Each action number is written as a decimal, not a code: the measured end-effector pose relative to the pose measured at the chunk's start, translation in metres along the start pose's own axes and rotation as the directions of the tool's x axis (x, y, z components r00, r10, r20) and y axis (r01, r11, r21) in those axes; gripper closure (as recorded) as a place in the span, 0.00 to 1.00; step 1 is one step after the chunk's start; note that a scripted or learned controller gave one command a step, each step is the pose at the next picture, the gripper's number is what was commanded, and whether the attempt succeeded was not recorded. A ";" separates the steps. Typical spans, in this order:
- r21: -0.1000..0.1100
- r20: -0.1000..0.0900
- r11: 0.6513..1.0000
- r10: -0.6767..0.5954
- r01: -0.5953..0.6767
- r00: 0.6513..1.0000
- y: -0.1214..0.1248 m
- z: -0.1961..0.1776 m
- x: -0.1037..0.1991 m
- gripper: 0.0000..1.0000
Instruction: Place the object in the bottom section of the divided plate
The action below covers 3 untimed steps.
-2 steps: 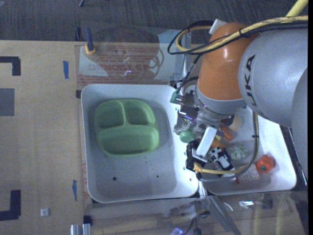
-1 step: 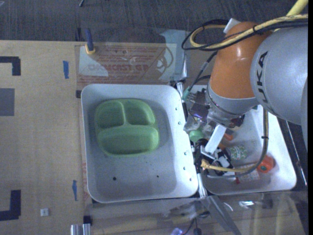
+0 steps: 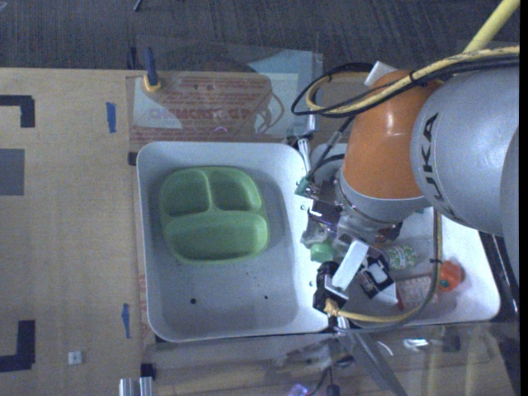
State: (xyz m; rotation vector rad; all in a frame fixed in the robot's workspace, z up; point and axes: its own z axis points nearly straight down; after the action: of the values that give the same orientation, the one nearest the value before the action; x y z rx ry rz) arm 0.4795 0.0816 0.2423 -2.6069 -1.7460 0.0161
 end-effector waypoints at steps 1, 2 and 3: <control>-0.004 -0.002 1.000 0.013 -0.013 1.000 0.035 -0.013 -0.018 1.00; 0.000 -0.001 1.000 0.028 -0.028 1.000 -0.007 0.046 0.017 1.00; -0.003 -0.001 0.993 0.117 -0.117 0.993 0.004 -0.005 -0.007 1.00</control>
State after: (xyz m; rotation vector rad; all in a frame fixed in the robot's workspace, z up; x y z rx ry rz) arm 0.4803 0.0742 0.2472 -2.7070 -1.5915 0.0124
